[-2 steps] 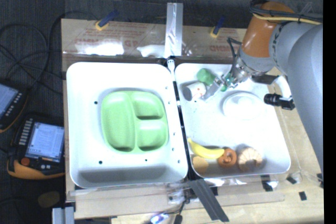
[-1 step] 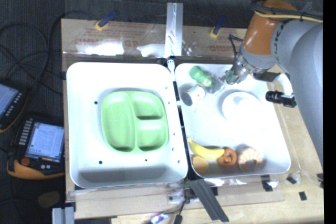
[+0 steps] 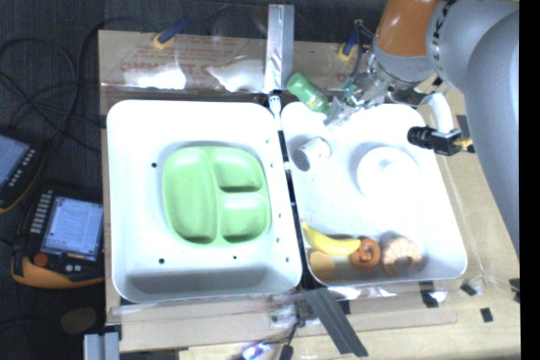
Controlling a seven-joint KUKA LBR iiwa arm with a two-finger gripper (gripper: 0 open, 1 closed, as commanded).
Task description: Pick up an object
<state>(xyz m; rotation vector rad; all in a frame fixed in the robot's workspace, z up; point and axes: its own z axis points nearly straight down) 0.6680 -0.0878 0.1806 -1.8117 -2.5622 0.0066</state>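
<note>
My gripper [image 3: 336, 107] hangs over the back left corner of the right bin [image 3: 454, 225], with the grey arm and its orange band rising behind it at the upper right. A small green bottle-like object [image 3: 305, 91] lies tilted across that bin's back rim. Its right end sits between my fingertips, so the gripper is shut on it. On the bin floor just below lies a white cup [image 3: 310, 152] on its side. A white round dish [image 3: 386, 167] rests to the cup's right.
A banana [image 3: 331, 243], a brown round item [image 3: 365, 253] and a tan pastry-like piece [image 3: 402, 249] line the right bin's front edge. The left bin [image 3: 122, 181] holds a green divided plate [image 3: 221, 192]. Clear plastic bags lie behind the bins.
</note>
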